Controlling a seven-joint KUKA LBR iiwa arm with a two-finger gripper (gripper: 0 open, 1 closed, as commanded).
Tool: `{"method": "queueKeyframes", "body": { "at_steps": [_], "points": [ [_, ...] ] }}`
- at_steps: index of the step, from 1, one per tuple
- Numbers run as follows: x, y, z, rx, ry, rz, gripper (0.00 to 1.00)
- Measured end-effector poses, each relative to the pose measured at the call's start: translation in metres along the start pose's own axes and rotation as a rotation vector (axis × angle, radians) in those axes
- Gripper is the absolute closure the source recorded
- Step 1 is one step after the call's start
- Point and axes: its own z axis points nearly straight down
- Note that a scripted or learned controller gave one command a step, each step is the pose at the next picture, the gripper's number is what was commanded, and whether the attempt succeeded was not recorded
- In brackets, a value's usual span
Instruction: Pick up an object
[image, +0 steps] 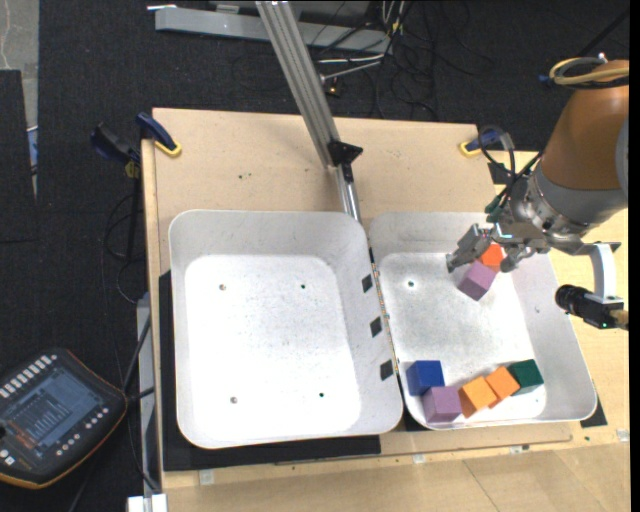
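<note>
Over the right bin (570, 385) you have the gripper (484, 262) reaching in from the right edge, set above the bin's upper half. Look between its fingers: a purple block (476, 281) sits tilted there, and an orange block (491, 255) is pressed right against it on the upper side, so the fingers are clamped on the purple block with the orange one touching it; whether the orange one is also gripped you cannot tell from this angle. Both blocks appear lifted off the bin floor, though the slant of the view keeps you from being sure.

Down at the near end of that bin you see four more blocks in a loose row: a blue block (425, 376), a second purple block (442, 403) just beside it, a second orange block (479, 391), and a green block (525, 377) touching that orange one. All four are well apart from the gripper.

To your left lies the left bin (190, 300), beside the right one
</note>
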Motion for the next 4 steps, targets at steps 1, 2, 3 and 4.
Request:
{"method": "queueKeyframes", "body": {
  "at_steps": [1, 2, 3, 4],
  "points": [
    [0.0, 0.0, -0.002, -0.003, -0.001, 0.002, 0.0],
    [0.003, 0.0, 0.062, 0.002, 0.0, 0.003, 0.0],
    [0.014, -0.002, 0.115, 0.001, 0.0, 0.001, 0.0],
    [0.014, -0.002, 0.142, -0.002, -0.001, 0.003, 0.0]
  ]
}}
